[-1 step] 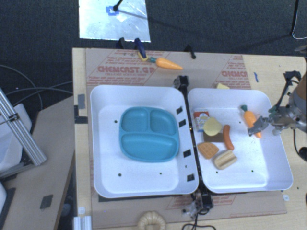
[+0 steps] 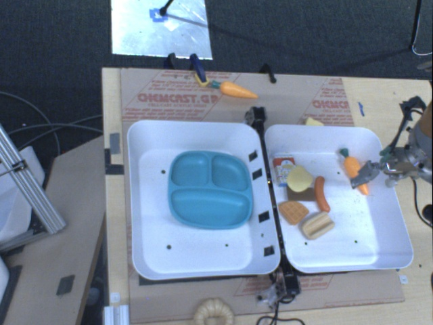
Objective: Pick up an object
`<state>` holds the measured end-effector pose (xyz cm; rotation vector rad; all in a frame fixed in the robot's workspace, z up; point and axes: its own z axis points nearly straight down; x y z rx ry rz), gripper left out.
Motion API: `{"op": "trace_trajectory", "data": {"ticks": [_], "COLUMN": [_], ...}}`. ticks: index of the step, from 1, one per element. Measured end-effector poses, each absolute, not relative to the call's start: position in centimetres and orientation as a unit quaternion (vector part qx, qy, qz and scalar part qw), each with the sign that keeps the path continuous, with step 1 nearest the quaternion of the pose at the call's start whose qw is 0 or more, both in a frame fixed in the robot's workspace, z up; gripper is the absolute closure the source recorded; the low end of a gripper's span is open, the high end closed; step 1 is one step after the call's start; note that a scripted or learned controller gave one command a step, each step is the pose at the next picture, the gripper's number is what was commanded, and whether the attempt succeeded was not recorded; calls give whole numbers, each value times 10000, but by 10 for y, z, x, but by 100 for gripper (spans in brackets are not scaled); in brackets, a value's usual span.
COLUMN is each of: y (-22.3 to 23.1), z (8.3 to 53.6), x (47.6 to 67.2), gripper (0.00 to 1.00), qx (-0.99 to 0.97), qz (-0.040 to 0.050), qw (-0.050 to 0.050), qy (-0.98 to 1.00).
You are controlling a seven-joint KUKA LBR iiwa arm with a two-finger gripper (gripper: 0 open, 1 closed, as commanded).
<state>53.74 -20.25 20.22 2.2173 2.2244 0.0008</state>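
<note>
I have the end effector (image 2: pixel 369 173) at the right side of the right bin (image 2: pixel 389 246), low and close over a small toy carrot (image 2: pixel 352 167). From this slanted view I judge this to be the approach or closing stage of a pick, not a lift: the carrot lies on the bin floor, and I see nothing raised off it. The grey tips sit just beside the carrot's lower end, perhaps touching it, but I cannot tell how far apart they stand or whether they have any hold on it, since the metal parts overlap and blur there.

The carrot lies near the bin's right wall, well apart from the cluster of toy food in the bin's left half: a red-labelled packet (image 2: pixel 283 165), a yellow round piece (image 2: pixel 300 179), a sausage (image 2: pixel 322 193), a biscuit (image 2: pixel 294 212) and a bread roll (image 2: pixel 316 225). Its long axis runs from upper left to lower right in the view, green top toward the upper left and the orange tip pointing down toward the end effector.

Next I would want the tips to straddle the carrot across that axis, then close and rise straight up. The left bin (image 2: pixel 145 249) carries a blue divided plate (image 2: pixel 210 188).
</note>
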Motion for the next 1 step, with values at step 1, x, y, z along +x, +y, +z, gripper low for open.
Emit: {"op": "trace_trajectory", "data": {"ticks": [1], "y": [-200], "z": [160], "x": [533], "gripper": [0], "qx": [7064], "qz": [-2], "qw": [-4], "qy": [7079]}}
